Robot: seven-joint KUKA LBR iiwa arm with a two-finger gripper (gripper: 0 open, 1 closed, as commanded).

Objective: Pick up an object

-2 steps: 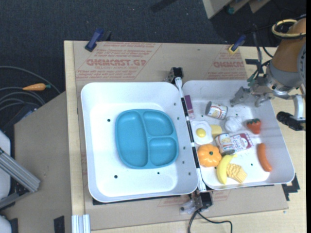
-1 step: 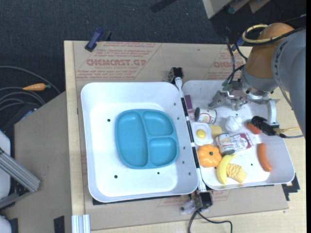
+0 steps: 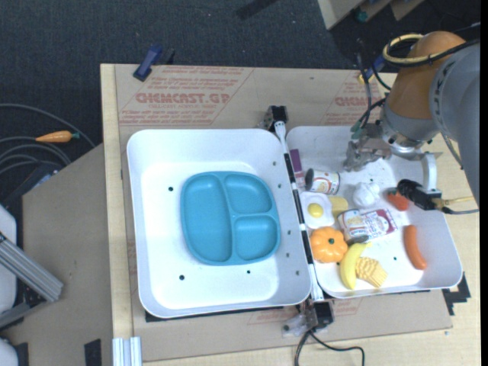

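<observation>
My gripper (image 3: 357, 157) hangs low over the back part of the right bin (image 3: 438, 277), reaching in from the right. Just in front of it lie a small can (image 3: 324, 181) on its side and a white lump (image 3: 366, 195). Farther forward are a fried egg toy (image 3: 315, 207), a red and white packet (image 3: 367, 223), an orange pumpkin (image 3: 329, 245), a banana (image 3: 350, 266), a waffle piece (image 3: 370, 270) and a sausage (image 3: 415, 247). I see nothing held in the gripper.
The left bin (image 3: 152, 280) holds a blue divided plate (image 3: 229, 216). A purple item (image 3: 296, 160) lies against the right bin's left wall. A small red piece (image 3: 397, 200) sits near the right wall. Cardboard (image 3: 191, 94) lies under both bins.
</observation>
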